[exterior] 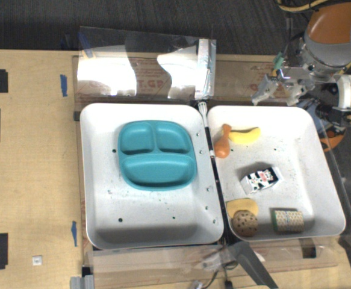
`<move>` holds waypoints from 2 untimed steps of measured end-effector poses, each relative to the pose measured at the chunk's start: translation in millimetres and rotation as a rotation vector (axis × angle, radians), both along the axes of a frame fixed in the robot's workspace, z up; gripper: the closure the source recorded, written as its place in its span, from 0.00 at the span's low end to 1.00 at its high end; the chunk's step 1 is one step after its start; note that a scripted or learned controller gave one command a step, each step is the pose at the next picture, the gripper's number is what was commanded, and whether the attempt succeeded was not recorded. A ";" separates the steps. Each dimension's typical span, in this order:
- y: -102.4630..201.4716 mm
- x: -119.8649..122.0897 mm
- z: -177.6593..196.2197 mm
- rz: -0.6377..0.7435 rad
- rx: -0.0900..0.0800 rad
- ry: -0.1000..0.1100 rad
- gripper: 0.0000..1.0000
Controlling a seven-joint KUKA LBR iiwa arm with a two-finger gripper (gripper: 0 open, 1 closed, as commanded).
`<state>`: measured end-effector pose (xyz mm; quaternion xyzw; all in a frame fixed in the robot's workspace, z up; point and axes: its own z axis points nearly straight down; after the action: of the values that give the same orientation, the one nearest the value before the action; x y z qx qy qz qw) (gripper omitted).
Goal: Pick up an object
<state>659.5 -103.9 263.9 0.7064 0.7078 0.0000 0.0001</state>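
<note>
The right bin (319, 161) holds several objects. A yellow banana (243, 135) lies at its far left, touching an orange drumstick-shaped toy (223, 143). A small white box with black and red print (260, 179) sits in the middle. At the near edge are a brown cookie (245, 223) resting against a yellow piece (241, 208), and a tan and green can (288, 220) on its side. My gripper (282, 94) hangs over the bin's far rim, open, with nothing between its fingers.
The left bin (97, 179) carries a teal divided plate (157, 154). A clear plastic sheet (163, 65) stands behind the bins. Brown bench surface extends to the left, and cables run near the arm at the upper right.
</note>
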 end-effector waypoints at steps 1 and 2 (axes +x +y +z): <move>4.7 -71.7 -127.1 0.033 0.001 0.008 0.00; 0.8 -60.3 4.0 0.069 -0.002 -0.011 0.00</move>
<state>599.2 -103.1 267.8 0.6815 0.7318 0.0033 0.0045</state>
